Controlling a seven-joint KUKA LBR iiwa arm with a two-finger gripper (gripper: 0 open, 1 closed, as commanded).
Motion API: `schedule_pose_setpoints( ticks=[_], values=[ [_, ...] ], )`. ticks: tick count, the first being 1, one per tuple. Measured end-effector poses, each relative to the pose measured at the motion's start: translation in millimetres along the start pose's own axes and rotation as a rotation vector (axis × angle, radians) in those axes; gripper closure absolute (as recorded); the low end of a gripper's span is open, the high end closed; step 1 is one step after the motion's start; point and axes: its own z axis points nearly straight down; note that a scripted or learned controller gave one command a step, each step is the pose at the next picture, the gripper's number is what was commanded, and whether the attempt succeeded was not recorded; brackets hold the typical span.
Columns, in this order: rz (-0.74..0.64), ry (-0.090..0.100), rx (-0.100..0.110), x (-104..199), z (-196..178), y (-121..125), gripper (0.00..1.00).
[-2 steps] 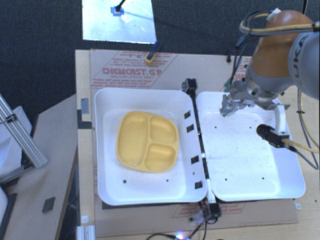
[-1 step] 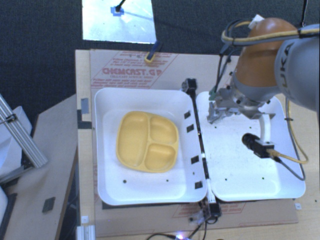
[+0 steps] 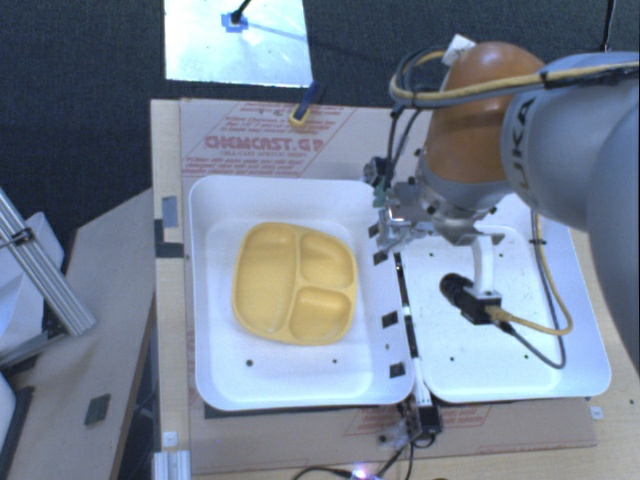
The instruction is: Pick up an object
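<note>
Yellow plastic marks the one loose thing here: a tray (image 3: 295, 294) with three compartments, lying flat in the left bin (image 3: 215, 368), roughly at its middle and well clear of the rim on every side. The right bin (image 3: 560, 368) sits touching the left one, the two white rims meeting along a seam with small black clips. Both rest on a cardboard sheet (image 3: 265, 140) printed in red, which lies on the desk (image 3: 110, 298).

The grey arm (image 3: 580, 138) reaches in from the right, its orange band (image 3: 480, 118) above the right bin's far left corner. The end effector (image 3: 400, 218) hangs near the seam between the bins, over the far part of the right bin, apart from the tray. I cannot tell how it is set, since the wrist covers it. A black part on a yellow cable (image 3: 470, 300) hangs beneath the wrist over the right bin's floor.
</note>
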Motion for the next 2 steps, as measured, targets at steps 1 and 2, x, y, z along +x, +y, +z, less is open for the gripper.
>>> schedule_pose_setpoints(
  ticks=[1,2],
  values=[
    [0.003,-0.001,0.001,1.4,-2.1,-8.6,1.00],
    [0.008,-0.002,0.000,-1.6,2.2,-17.1,1.00]
  ],
)
